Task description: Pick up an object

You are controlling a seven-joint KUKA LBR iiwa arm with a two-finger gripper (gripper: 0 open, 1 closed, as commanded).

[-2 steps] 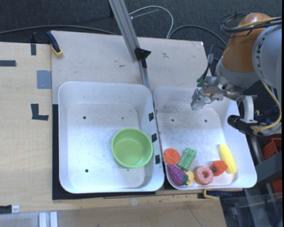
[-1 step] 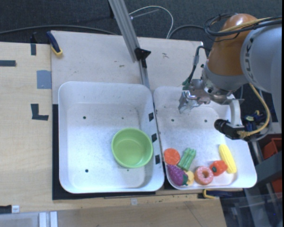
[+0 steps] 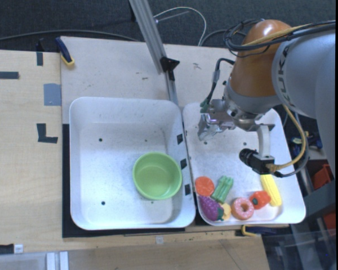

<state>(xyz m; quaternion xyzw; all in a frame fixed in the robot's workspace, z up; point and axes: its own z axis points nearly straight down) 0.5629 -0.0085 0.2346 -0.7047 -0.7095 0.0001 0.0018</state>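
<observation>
Toy food cluster, right bin (image 3: 281, 210) front: orange round piece (image 3: 204, 185), green ridged vegetable (image 3: 222, 188), purple grapes (image 3: 210, 208), pink ring doughnut (image 3: 243, 208), yellow corn (image 3: 271, 189). Glossy plastic. Left bin (image 3: 90, 117): green bowl (image 3: 156, 175), smooth, round. Hand (image 3: 209, 127) above right bin rear; grip state cannot tell.

The grey arm reaches in from the right, its orange band bent above the wrist (cables looping round it), and the pincer (image 3: 205, 129) hangs low, pointing downward.
</observation>
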